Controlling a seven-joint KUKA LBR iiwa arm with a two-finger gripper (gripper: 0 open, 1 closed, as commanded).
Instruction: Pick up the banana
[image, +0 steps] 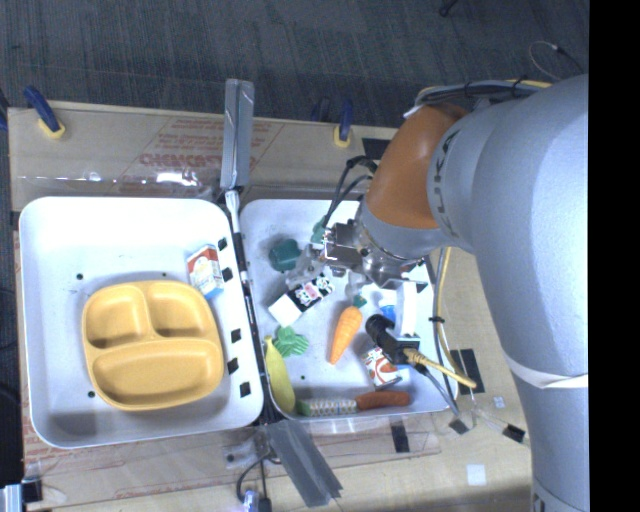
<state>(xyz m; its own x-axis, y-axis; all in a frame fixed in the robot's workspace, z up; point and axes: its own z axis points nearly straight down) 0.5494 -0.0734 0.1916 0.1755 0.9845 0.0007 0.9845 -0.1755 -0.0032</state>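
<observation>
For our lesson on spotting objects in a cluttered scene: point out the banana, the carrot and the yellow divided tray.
banana (278, 374): camera view, middle of its yellow body by the right bin's left wall.
carrot (345, 333): camera view, middle of its orange body.
yellow divided tray (153, 368): camera view, floor of its large front compartment.

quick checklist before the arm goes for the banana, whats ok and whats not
1. Banana in view, in the right bin by the divider: ok.
2. Gripper over the banana: not ok, it sits further back in the bin.
3. Banana free of neighbours: not ok, the green toy touches it.
4. Gripper state: cannot tell.
5. Banana away from the bin wall: not ok, it lies along it.
</observation>
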